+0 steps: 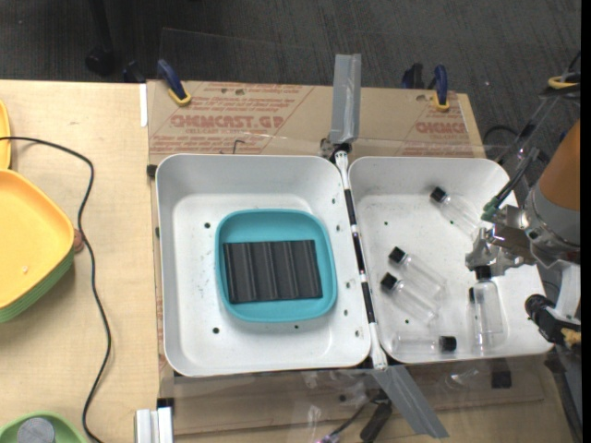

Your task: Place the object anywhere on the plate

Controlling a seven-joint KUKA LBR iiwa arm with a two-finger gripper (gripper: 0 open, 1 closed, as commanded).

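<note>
A teal plate [274,268] with a dark ridged centre lies in the left white bin [185,247]. Several clear vials with black caps lie in the right white bin [406,185]: one at the back [450,207], two near the middle [414,269] [413,295], one along the front wall [423,344] and one at the right [486,316]. My gripper [484,255] hangs low over the right side of the right bin, just behind the top end of the right-hand vial. I see nothing held in it.
A cardboard sheet [231,118] clamped behind the bins carries an upright grey bracket [345,100]. Yellow and green dishes [28,247] sit at the left of the wooden bench, with a black cable [92,247] running beside them.
</note>
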